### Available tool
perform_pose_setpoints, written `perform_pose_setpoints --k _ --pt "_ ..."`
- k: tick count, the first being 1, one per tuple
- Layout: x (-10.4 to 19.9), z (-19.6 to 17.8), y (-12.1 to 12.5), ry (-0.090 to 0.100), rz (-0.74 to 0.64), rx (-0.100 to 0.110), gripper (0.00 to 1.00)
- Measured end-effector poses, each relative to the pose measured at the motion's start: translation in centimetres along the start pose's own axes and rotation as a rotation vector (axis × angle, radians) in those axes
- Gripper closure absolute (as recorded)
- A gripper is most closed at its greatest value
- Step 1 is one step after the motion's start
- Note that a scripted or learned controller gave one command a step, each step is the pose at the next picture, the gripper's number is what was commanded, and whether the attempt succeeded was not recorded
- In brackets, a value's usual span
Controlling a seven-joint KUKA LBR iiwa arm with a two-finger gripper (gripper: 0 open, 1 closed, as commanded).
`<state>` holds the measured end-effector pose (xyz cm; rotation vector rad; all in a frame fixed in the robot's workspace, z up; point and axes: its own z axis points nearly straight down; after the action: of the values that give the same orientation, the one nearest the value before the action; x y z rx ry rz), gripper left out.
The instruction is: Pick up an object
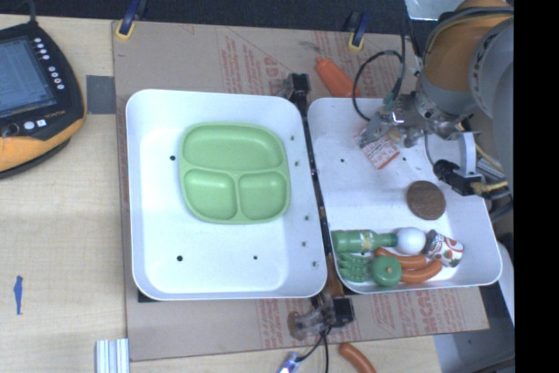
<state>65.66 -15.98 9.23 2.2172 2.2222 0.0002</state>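
Note:
My gripper (382, 142) hangs over the far part of the right bin (349, 179), reaching in from the arm's grey wrist and orange band (458, 39) at the upper right. Below and to its right a brown round disc (426, 199) lies alone on the bin floor. A heap sits in the bin's near corner: a green bottle (361, 240), a white ball (410, 238), an orange sausage-like piece (417, 271), a green round piece (387, 272) and a red-and-white item (449, 251). No object shows in the gripper.
The left bin (153, 258) holds a green divided plate (234, 172). An orange carrot-like piece (333, 77) lies on the cardboard behind the right bin. A teach pendant (31, 96) rests at the far left. Cables (376, 74) loop near the wrist.

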Motion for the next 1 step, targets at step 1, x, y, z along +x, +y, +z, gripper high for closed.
perform_pose_setpoints --k 1 --pt "2.13 0.02 -0.05 0.002 -0.002 0.006 0.00"
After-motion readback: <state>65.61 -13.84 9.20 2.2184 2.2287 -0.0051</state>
